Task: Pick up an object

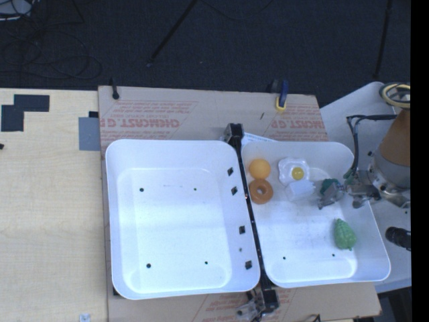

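Fried egg [294, 171] lies just beside pincer [328, 194].

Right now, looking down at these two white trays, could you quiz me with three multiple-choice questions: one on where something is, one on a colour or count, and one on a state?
1. Where do the small objects lie?
A. in the left bin
B. in the right bin
C. on the cardboard

2. What colour is the lumpy object nearest the right bin's front right corner?
A. green
B. red
C. blue

3. How does the ring-shaped object sit?
A. standing on edge
B. lying flat beside the divider
C. stacked on the orange ball

Answers:
1. B: the orange ball, the ring-shaped object, the fried-egg toy and the green object all lie in the right bin.
2. A: it is plainly green.
3. B: its hole faces up, close to the divider between the bins.
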`<state>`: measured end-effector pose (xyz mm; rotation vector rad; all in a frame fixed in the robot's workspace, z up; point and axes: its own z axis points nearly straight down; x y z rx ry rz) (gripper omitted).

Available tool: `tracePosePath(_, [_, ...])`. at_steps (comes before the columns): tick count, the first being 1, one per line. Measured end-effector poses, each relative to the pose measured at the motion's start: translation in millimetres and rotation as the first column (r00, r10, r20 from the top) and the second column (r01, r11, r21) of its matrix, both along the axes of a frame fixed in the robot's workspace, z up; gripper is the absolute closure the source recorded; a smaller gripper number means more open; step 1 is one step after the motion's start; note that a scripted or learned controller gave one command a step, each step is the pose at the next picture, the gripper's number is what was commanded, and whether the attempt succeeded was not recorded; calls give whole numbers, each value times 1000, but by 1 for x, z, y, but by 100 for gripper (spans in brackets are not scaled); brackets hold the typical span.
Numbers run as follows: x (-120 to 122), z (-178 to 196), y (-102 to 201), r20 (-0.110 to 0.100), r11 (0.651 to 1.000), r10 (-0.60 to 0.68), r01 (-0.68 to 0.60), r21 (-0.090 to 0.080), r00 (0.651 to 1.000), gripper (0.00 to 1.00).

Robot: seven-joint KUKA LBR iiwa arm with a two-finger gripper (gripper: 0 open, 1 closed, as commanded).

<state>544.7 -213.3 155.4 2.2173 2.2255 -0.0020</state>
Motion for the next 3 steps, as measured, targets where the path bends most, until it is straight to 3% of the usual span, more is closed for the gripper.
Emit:
tracePosePath(1, [59,-70,7,3,1000,-1,1,-1,1000,0])
tracePosePath(2, [29,-23,0,0,1000,-4,4,1,1000,0])
tracePosePath(3, [-13,103,-2,6,1000,-7,7,-1,1000,0])
